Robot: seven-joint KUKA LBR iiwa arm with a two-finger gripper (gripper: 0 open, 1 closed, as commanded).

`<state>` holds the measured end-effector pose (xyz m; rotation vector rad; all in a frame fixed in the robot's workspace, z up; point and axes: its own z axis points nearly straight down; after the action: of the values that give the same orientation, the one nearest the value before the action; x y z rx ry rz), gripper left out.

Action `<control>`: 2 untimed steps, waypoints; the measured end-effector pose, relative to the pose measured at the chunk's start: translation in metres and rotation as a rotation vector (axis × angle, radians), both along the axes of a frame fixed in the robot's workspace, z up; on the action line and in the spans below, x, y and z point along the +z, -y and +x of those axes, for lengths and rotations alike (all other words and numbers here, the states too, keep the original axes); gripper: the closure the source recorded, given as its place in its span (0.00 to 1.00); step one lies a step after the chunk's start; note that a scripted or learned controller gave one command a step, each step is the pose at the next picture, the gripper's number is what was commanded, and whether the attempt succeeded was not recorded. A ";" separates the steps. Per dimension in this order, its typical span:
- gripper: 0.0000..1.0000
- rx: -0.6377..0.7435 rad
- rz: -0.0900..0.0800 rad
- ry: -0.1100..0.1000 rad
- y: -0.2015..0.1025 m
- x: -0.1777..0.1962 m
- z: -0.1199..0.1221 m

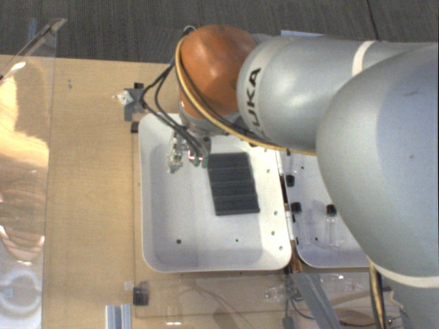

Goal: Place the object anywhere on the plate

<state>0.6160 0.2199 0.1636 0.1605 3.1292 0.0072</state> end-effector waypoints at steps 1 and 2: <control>1.00 0.044 -0.001 0.003 0.009 0.066 0.050; 1.00 -0.511 0.001 -0.005 -0.016 0.032 0.045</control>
<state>0.6613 0.2355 0.1957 0.9472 2.9909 0.0049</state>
